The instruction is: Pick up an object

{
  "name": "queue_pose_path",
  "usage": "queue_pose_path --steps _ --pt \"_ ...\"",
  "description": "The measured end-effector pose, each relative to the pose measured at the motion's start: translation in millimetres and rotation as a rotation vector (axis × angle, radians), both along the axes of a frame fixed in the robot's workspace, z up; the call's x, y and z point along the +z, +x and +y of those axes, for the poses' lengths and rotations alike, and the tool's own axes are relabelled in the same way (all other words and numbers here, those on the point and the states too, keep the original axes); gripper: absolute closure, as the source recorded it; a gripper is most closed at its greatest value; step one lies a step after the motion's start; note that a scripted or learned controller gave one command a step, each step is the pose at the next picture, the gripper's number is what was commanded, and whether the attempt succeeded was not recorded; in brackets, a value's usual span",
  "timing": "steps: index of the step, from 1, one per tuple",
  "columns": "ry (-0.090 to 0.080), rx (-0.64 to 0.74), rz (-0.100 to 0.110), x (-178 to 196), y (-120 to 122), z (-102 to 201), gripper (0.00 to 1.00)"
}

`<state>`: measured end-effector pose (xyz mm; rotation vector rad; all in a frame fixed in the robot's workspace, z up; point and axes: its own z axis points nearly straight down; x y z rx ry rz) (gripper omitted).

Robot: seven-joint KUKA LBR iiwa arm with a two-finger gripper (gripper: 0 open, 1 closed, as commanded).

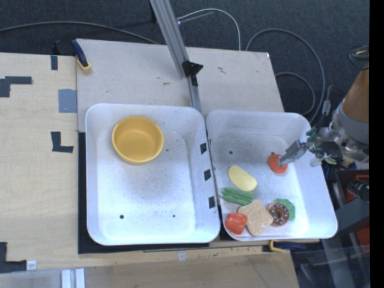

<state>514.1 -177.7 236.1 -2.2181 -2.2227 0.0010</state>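
Camera view, looking down at a slant on the bench: two shallow white bins sit side by side, the left bin (102,221) holding a yellow bowl (137,139) in its upper part, well apart from everything else. The right bin (252,125) holds the loose items: a small red-orange object (276,164) toward the bin's right side, a pale yellow piece (242,177) near the middle, a green pod-like piece (238,195) just below it, and along the near edge a red piece (236,222), a tan slice of toast (258,217) and a brown ring doughnut (278,213) lying on something green. The arm comes in from the right, and the gripper (293,153) is down at the red-orange object, its grey tip touching or just above that object's upper right edge. Whether the gripper is spread or clamped cannot be told from this angle, and nothing is clearly seen between its tips.
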Motion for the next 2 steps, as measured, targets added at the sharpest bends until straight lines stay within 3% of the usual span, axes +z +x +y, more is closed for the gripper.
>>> queue_pose_path --steps 1,2 --pt "0.0 0.0 0.0 0.1 0.0 -0.1 0.0" --pt "0.001 -0.002 0.006 -59.9 -9.4 0.6 0.0"
